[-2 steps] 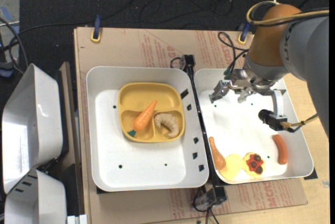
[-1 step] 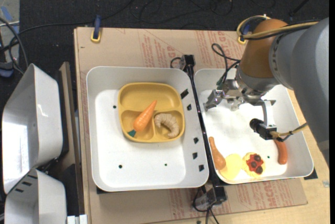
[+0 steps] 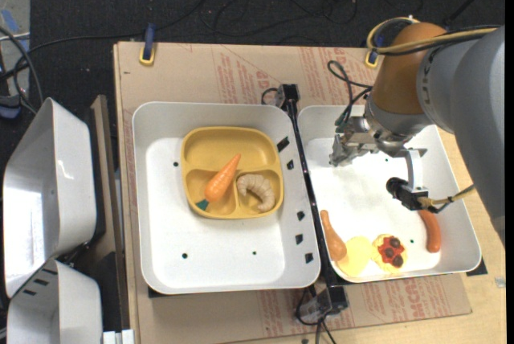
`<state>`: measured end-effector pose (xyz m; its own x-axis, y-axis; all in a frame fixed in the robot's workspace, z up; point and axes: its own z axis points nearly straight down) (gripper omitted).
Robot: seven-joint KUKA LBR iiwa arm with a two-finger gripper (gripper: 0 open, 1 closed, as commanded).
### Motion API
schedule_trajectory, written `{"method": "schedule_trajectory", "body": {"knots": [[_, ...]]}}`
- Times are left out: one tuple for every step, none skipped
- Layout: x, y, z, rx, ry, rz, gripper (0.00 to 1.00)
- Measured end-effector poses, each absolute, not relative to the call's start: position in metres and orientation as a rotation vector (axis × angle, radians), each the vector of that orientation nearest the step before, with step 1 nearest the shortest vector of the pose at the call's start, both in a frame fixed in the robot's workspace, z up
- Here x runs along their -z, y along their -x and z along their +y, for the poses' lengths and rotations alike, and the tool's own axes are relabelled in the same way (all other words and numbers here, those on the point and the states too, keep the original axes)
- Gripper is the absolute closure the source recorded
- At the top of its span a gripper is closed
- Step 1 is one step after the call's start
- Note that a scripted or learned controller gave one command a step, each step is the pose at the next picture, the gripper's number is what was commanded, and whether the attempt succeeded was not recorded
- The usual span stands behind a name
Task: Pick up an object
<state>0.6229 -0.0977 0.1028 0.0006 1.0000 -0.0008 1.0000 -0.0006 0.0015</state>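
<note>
Two white bins side by side, the arm's pincer hanging over the back of the right one

The pincer (image 3: 347, 148) sits above the far left part of the right bin (image 3: 365, 182), close to the divider — whether it is parted or closed I cannot tell, and nothing shows in its grip. Toward the camera from it, along the bin's near edge, lie a pear-shaped orange piece (image 3: 332, 235), a pale yellow piece (image 3: 361, 254) and a yellow disc with red and dark spots (image 3: 390, 251); an orange sausage (image 3: 432, 231) lies near the bin's right-hand rim. Bare white floor stretches between the pincer and those four. Across the divider, the left bin (image 3: 161, 174) holds a yellow divided plate (image 3: 229, 145) — a carrot (image 3: 222, 178) and a pale shrimp (image 3: 258, 190) lie in its compartments
</note>
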Motion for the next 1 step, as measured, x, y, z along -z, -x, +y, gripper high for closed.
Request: {"method": "schedule_trajectory", "body": {"knots": [[-0.1480, -0.6231, -0.1043, -0.004, -2.220, 2.217, 1.00]]}}
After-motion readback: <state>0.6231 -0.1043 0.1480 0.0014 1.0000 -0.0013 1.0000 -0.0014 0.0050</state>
